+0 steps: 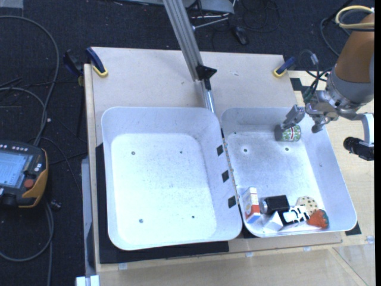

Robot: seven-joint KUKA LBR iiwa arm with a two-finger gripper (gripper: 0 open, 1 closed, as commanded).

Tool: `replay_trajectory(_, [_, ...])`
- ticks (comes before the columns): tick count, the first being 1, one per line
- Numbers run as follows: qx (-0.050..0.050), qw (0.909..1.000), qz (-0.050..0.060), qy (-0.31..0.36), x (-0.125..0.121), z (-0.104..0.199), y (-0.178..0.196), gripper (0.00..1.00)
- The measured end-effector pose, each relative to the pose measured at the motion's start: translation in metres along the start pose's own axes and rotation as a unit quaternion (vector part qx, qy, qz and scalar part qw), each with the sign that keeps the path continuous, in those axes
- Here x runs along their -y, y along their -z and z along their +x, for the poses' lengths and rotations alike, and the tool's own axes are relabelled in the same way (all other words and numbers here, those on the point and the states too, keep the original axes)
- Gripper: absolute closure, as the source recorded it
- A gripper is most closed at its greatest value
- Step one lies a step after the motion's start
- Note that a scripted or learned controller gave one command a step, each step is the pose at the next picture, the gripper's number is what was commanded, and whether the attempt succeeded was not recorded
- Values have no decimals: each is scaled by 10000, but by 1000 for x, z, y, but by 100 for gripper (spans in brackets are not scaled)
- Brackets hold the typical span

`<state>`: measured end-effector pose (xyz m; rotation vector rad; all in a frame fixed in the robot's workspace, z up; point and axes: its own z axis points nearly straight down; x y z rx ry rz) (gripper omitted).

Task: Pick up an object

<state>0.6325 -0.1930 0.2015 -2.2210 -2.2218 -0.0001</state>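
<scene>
gripper is up over the far right part of the right bin, hanging off the grey arm w/ the orange band that comes in from the right side. Its fingers look spread apart, one dark finger angling down-left toward a small green and white can-ish thing, the other one on the right near the bin's rim. Nothing sits between them afaict, so it's open and not gripping anything. The finger tip is right above the can, can't tell if it's actually touching it

the can sits by itself in the far part of the right bin, well apart from the rest of the stuff. The rest is piled in the near corner of that bin: a white and red carton, a black box, a black/white piece, a spotted round thing and smth red/orange, all touching or just beside each other

left bin sits right beside it on the tabletop. Yellow clamps at the far corners. A teach pendant lies on the floor off to the left
</scene>
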Motion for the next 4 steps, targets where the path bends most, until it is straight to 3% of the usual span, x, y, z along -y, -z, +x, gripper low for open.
replay_trajectory(1, [-9, 10000, 37, 57, 24, 2, -86, 0])
replay_trajectory(2, [6, 10000, -47, 20, -12, 43, 23, 0])
replay_trajectory(3, [-3, 10000, 25, -7, -37, 18, -38, 0])
replay_trajectory(4, [7, 10000, -8, -13, -34, -20, -11, 0])
